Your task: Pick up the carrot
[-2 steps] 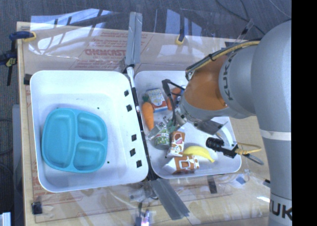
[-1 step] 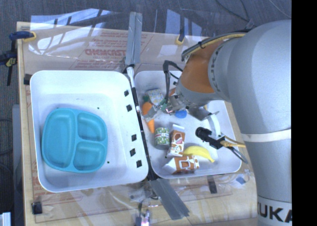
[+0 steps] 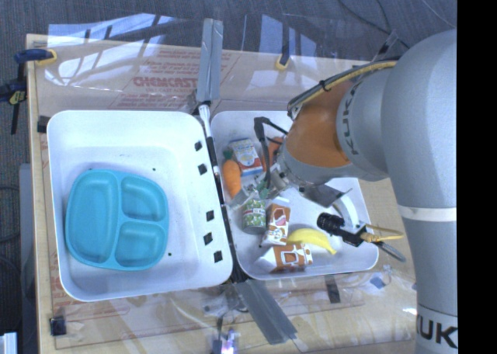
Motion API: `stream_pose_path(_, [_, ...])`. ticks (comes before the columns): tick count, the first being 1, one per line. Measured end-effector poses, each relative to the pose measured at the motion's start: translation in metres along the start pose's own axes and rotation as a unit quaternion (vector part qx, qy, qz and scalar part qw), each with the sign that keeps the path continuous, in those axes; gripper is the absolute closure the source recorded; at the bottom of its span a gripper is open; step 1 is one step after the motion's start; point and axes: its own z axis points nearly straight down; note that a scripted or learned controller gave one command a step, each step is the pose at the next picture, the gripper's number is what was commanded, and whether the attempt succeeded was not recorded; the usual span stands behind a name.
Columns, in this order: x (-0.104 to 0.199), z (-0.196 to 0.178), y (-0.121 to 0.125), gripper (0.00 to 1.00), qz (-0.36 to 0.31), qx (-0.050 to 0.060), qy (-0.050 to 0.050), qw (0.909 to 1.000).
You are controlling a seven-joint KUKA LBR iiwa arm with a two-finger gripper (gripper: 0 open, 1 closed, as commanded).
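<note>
The carrot (image 3: 231,177) is orange and lies lengthwise along the left wall of the right bin (image 3: 353,265), close to the divider. My gripper (image 3: 267,183) hangs low over the right bin, just to the right of the carrot, amid the packets. The orange-banded wrist above hides most of it. Nothing shows clearly in its grasp.
A small carton (image 3: 245,154) lies just behind the carrot. A green packet (image 3: 254,213), a small box (image 3: 278,225), a banana (image 3: 311,239) and an orange box (image 3: 289,258) crowd the front of the right bin. A blue divided plate (image 3: 116,219) sits in the left bin (image 3: 62,131).
</note>
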Motion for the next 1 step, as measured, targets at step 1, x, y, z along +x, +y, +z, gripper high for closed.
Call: stream_pose_path(1, [-0.0219,0.0031,0.0472,0.00,-0.119,0.003,0.009,0.9929])
